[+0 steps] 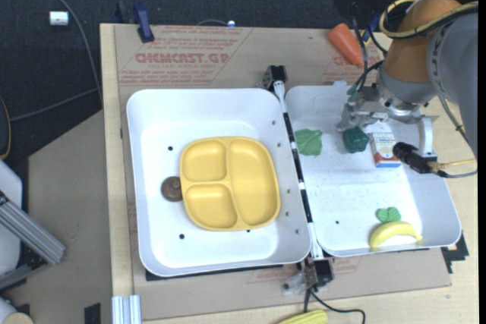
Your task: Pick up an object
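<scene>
From my overhead cam the gripper [355, 134] is down in the right bin [357, 228], pinching a dark green toy [354, 139] between its fingers, near the far wall. Looks like I went for it since the green leaf [308, 140] and carton [384, 149] sit beside it. The yellow divided plate [228, 183] fills the left bin [152, 163].

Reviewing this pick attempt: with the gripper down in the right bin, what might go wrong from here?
The gripper sits right over the dark green object, which is small, so a slightly off-centre close may push it away instead of gripping it. The small white and red carton lies close beside it and may get nudged or caught. The light green piece lies against the bin's left wall, so anything pushed that way would be harder to grasp.
</scene>
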Available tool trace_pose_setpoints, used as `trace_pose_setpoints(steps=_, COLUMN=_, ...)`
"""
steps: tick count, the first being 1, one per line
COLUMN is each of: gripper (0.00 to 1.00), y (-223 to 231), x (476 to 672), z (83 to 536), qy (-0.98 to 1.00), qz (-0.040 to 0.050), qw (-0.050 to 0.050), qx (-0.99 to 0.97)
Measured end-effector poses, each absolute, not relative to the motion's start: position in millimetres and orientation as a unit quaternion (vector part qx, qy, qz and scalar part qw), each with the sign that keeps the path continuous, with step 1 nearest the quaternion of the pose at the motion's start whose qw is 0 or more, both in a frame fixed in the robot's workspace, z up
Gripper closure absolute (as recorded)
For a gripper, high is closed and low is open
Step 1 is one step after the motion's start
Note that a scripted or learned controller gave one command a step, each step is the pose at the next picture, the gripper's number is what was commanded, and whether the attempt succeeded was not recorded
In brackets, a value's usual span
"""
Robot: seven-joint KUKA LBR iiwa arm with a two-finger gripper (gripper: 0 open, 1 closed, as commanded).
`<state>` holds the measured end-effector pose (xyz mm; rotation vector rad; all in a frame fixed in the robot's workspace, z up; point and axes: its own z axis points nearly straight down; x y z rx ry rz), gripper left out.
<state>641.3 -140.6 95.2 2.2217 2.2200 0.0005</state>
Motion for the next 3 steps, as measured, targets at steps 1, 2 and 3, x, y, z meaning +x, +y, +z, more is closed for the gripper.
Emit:
trace_pose_setpoints(steps=1, gripper=1.0, y=-88.0, x=625.8, z=186.4, qy=0.708, qz=0.0016, qw=0.001, qx=0.706)
trace_pose_setpoints(steps=2, gripper=1.0, y=-13.4, x=568.0, z=201.0, qy=0.708, qz=-0.0001, qw=-0.001, qx=0.707)
trace_pose_setpoints(steps=3, gripper=1.0, y=-78.8, x=539.2, z=238.6, qy=0.706, qz=-0.0001, qw=0.001, qx=0.708)
